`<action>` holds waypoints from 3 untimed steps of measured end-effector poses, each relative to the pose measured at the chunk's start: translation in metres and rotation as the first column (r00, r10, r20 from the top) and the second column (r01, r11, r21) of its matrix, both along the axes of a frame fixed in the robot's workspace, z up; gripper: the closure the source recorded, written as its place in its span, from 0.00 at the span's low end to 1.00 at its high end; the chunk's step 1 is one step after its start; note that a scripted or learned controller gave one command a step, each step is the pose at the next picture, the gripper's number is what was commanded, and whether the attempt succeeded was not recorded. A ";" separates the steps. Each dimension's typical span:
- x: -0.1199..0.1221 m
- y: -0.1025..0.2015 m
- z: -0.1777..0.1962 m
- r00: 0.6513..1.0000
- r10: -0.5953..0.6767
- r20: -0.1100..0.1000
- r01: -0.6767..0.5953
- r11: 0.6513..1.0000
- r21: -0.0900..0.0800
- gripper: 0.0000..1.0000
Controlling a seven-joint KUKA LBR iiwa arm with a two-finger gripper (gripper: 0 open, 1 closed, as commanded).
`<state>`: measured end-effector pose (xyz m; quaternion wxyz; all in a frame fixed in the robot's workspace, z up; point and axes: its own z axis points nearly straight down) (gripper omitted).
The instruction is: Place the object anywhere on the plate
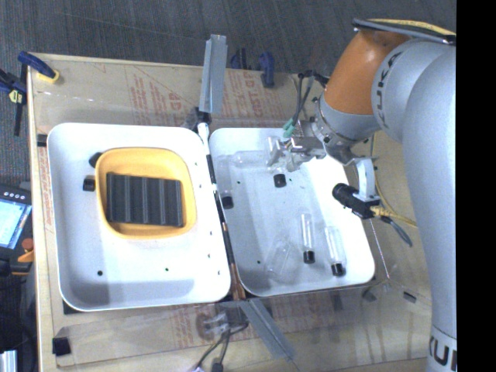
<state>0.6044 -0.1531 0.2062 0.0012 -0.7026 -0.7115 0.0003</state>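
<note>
Reaching in from the right, the grey arm [418,130] carries its gripper [284,152] over the far end of the right bin [353,273]. The gripper sits low above the bin floor, just beside a faint clear item [244,160]. Whether it is released or clenched cannot be told from this view, and nothing can be confirmed in its grasp.

Writing: the letters "UKA" read sideways on the grey casing next to the orange band [360,72], and "KU" shows at the arm's lower section near the frame bottom. Red printed lettering runs across the bench board [139,87] but is too faint to read. A lit screen [11,222] at the left edge bears no legible text.

Task items: the yellow plate [147,161] lies in the left bin [70,277], with a dark ridged insert [146,200] resting on its middle. The loose objects all lie in the right bin, well apart from the plate: a small black piece [279,180] just below the gripper, two clear tubes with black caps [307,239] side by side toward the near end, and a crumpled clear item [283,260] beside them. Which of these is the intended object cannot be determined.

Blue clamps [36,64] grip the board's far edge.
</note>
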 end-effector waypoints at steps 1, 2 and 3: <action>0.021 0.054 0.004 1.000 0.020 0.001 -0.020 1.000 0.000 1.00; 0.022 0.131 -0.012 0.984 0.176 -0.001 -0.176 0.984 0.001 1.00; 0.022 0.131 -0.012 0.984 0.176 -0.001 -0.176 0.984 0.000 0.00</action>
